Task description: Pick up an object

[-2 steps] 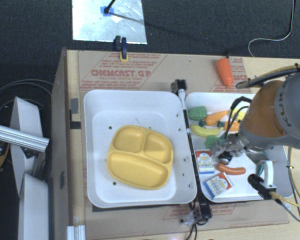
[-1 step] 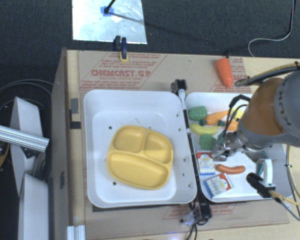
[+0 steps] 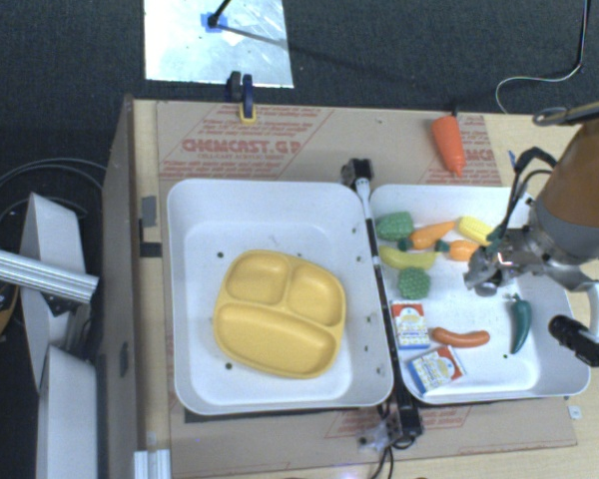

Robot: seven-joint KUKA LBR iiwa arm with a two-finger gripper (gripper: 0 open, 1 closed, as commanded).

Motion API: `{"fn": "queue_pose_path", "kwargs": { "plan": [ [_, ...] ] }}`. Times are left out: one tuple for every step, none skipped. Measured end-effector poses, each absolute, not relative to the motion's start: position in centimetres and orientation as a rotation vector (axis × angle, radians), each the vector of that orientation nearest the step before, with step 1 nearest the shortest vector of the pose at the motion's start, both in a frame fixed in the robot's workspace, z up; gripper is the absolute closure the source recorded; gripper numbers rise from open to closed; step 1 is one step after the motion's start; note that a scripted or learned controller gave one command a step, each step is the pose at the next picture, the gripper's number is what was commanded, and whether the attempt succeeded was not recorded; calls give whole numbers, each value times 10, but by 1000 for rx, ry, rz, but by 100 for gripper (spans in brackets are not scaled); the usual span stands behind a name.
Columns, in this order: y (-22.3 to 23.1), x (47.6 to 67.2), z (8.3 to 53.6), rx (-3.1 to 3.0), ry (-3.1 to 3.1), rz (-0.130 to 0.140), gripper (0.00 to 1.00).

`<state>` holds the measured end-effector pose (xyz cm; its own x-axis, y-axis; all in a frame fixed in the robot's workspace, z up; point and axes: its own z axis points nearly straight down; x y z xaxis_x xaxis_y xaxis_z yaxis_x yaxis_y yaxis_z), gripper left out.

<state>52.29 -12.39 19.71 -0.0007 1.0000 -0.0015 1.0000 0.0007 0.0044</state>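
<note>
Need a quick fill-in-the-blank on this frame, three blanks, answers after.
1. The yellow divided plate lies in the ____ bin.
2. The orange carrot lies on the cardboard, ____ both bins.
3. The end effector hangs over the ____ bin.

Missing words: left; outside; right

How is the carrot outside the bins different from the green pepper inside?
The carrot is orange; the pepper is dark green. The carrot lies on the cardboard behind the bins; the pepper lies in the right bin. The carrot looks fatter, the pepper slimmer. Both are toy vegetables lying flat.
</note>
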Motion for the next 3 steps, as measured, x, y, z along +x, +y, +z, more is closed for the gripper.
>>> {"fn": "queue_pose_path", "kwargs": {
  "plan": [
    [-60,612,184,2216,2226,3,100],
    [-21,593,229,2214,2226,4,100],
    [3,594,247,2215,2226,3,100]
  ]
}}
